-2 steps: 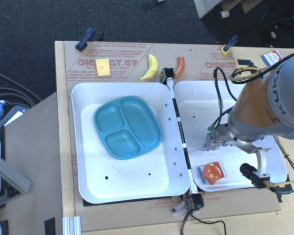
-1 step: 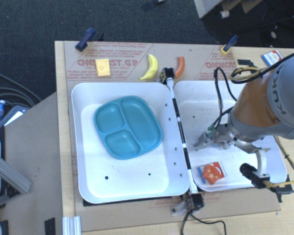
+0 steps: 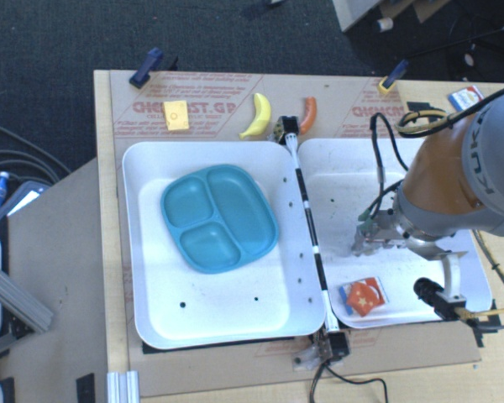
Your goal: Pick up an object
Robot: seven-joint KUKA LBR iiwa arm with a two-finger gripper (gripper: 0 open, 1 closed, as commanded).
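Note:
In the left bin [image 3: 151, 309] lies a blue divided plate [image 3: 219, 217], flat, toward the back. Near the front of the right bin [image 3: 336, 162], a small red and orange packet [image 3: 365, 296] rests on the floor. My gripper [image 3: 368, 238] hangs low over the middle of the right bin, a short way behind the packet and apart from it. The grey arm with its orange band [image 3: 441, 175] covers the bin's right half. Nothing shows held at the gripper's tip.
On the bench behind the bins lie a yellow banana [image 3: 257, 116], an orange carrot-like piece [image 3: 307, 114] and a small yellow block [image 3: 175, 117]. A black-studded divider [image 3: 307, 225] separates the bins. Cables [image 3: 403, 124] loop beside the arm.

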